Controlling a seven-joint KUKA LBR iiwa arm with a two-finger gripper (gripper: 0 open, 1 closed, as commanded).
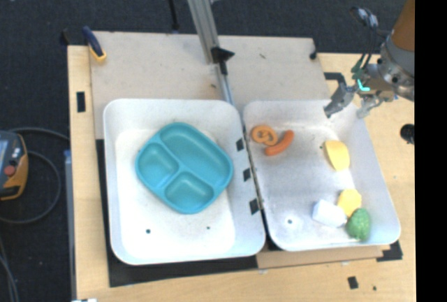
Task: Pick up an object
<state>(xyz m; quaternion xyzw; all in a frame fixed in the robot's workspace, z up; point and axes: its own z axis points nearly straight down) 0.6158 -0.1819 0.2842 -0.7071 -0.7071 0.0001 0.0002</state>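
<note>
My gripper (351,103) hangs over the far right corner of the right bin (300,238), its two grey fingers spread open with nothing between them. Below it in that bin lie a yellow oval piece (337,154), a yellow block (349,199), a white block (327,212) and a green broccoli-like piece (359,224). An orange pretzel (262,134) and an orange sausage (279,144) lie together near the bin's far left side.
The left bin (126,238) holds a teal divided tray (184,166). A grey metal post (200,7) rises behind the bins. A blue and yellow tool (94,43) lies on the bench's far left corner.
</note>
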